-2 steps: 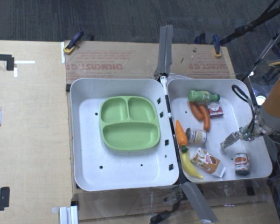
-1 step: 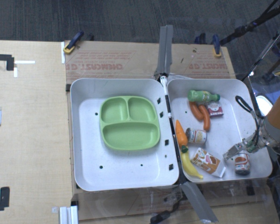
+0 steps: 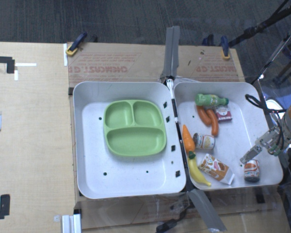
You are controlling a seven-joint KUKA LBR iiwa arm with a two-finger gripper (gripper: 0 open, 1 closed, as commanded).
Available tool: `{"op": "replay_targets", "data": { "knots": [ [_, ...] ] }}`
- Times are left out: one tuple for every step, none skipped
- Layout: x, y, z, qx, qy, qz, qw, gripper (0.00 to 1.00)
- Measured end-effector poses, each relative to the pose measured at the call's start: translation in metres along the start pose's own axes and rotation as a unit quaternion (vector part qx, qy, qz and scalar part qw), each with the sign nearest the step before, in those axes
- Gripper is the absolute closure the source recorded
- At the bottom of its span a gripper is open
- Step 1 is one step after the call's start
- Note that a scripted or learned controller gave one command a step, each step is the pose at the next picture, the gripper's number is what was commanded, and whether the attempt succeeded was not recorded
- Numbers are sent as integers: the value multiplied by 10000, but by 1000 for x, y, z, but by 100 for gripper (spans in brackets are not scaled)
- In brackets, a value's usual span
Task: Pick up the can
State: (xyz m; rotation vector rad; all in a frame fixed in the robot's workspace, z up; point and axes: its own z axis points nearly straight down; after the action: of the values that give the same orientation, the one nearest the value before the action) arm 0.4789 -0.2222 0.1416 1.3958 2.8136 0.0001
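**Down in the right bin's near corner: can upright, tool just above it**

Over on the right side of the worktop (image 3: 34,130), the right bin (image 3: 242,89) is crowded. The can (image 3: 251,171) sits in its near right corner, close to the bin wall. It looks to be standing on end, long axis pointing up toward the camera with a slight lean, the rounded top showing pale and the orange-and-white label wrapping the side below it. It stands alone, well apart from the other items.

Just above and right of it comes the tool (image 3: 250,155), reaching in at a slant from the right edge. One metal finger (image 3: 250,154) angles down toward the can's top, the tip just beside it. Whether the fingers are apart or together, I cannot tell from this angle, and nothing is seen clamped between them. The can rests on the bin floor.

Elsewhere in that bin: a green bottle (image 3: 211,100) lying on its side at the far end, two orange carrots (image 3: 208,119) below it, a small red-and-white packet (image 3: 224,114) beside them. Along the divider lies another carrot (image 3: 188,139), with a small jar (image 3: 204,141) tipped on its side next to it. Nearer the front, a banana (image 3: 196,172) and a white-and-orange carton (image 3: 216,169) lie touching.

Across in the left bin (image 3: 87,144), a green divided plate (image 3: 135,128) sits flat, three compartments facing up.
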Motion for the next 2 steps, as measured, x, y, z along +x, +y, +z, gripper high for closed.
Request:
{"op": "replay_targets", "data": {
  "knots": [
    [1, 0, 51, 3, 10, -123, 9999, 0],
    [0, 0, 44, 0, 17, -109, 9999, 100]
  ]
}}
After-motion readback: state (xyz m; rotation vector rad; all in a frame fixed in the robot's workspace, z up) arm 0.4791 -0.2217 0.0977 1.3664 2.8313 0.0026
